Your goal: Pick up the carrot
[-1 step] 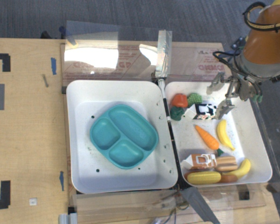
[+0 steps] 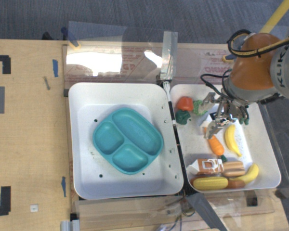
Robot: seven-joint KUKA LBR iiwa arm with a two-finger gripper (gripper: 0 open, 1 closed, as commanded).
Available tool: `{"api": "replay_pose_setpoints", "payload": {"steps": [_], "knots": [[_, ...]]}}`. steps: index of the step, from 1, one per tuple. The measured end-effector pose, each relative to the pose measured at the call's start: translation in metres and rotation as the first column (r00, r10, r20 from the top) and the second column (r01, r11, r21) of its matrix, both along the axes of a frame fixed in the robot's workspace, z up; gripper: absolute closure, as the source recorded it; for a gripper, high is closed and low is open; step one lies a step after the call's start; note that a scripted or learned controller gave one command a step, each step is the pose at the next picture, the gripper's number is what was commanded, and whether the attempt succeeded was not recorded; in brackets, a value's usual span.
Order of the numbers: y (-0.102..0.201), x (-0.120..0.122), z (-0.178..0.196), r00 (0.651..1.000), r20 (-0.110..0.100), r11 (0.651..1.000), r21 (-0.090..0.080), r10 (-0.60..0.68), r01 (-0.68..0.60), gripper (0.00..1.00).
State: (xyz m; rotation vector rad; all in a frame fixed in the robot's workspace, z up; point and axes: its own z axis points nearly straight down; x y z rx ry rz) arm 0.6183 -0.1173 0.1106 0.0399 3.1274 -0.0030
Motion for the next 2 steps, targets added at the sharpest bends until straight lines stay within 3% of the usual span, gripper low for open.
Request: {"api": "replay_pose_setpoints", "payload": {"steps": [1, 2], "knots": [[0.006, -0.064, -0.017, 0.995, 0.010, 0.995, 0.002, -0.097, 0.097, 0.00], [0.007, -0.059, -0.003, 0.995, 0.026, 0.996, 0.000, -0.094, 0.094, 1.00]]}}
